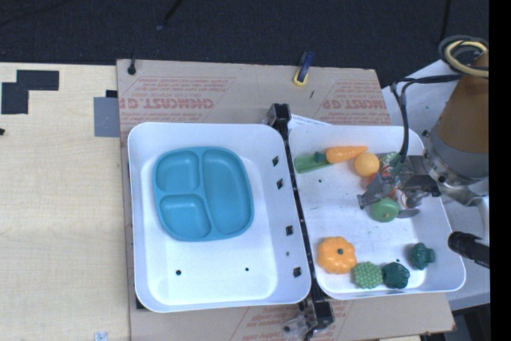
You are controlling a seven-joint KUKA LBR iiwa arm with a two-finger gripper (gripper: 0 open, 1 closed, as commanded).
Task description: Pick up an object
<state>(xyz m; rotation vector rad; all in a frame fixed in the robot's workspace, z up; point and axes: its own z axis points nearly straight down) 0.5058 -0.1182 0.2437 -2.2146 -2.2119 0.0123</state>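
My gripper (389, 189) hangs low over the right bin (335, 204), near its right side. A round green fruit (384, 211) lies right under the gripper's tip, touching or nearly touching it. Just to the upper left sits a small yellow-orange ball (366, 164). An orange carrot with a green top (331, 157) lies along the bin's far side. An orange pumpkin (336, 254) rests near the front wall. Beside it sit a light green bumpy piece (367, 275), a dark green piece (395, 275) and another dark green piece (421, 255).
The left bin (152, 267) holds a blue divided plate (203, 193). A black divider with clips (289, 196) runs between the bins. The arm's grey body with its orange band (467, 124) stands over the right bin's right edge. Cables (403, 124) trail beside it.
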